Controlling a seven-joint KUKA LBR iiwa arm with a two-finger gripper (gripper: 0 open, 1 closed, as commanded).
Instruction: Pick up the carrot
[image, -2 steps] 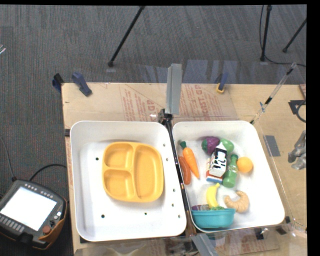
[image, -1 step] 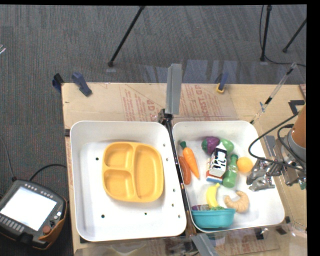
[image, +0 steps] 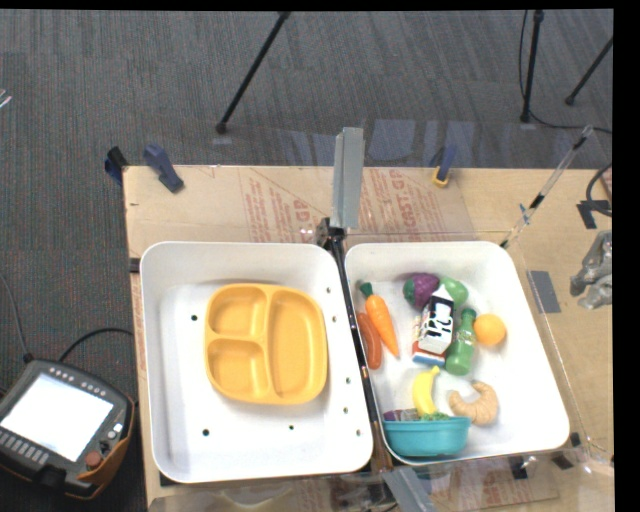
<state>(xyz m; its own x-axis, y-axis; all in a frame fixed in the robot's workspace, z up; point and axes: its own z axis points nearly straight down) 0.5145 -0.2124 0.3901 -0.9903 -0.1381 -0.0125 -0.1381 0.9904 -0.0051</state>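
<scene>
while the grey metal claw (image: 592, 272) hangs at the far right edge of the scene, outside the right white plastic bin (image: 520, 270) and well apart from everything in it, whether it stands wide or narrow cannot be told, since it shows as a small blurred shape; nothing can be seen held in it. judging by this, the task is at its very start: the reach, the descent, the grasp and the lift are all left to do. little of the arm itself can be made out beyond that wrist end, which sits beyond the bin's right wall.

the orange toy carrot with a green top (image: 380, 318) lies in the right bin, close to its left wall, its green end pointing far and its tip near. just beside it on the left lies a second slim orange piece (image: 369, 340), pressed toward the wall. to its right are a purple toy vegetable (image: 420, 289), a small white and blue carton (image: 435, 327), a green bottle (image: 461, 343), a round orange fruit (image: 489, 329), a yellow banana (image: 426, 391), a tan croissant (image: 476, 403) and a teal bowl (image: 427, 435) at the near wall.

the left white plastic bin (image: 165, 300) holds a yellow divided tray (image: 265, 342).
</scene>
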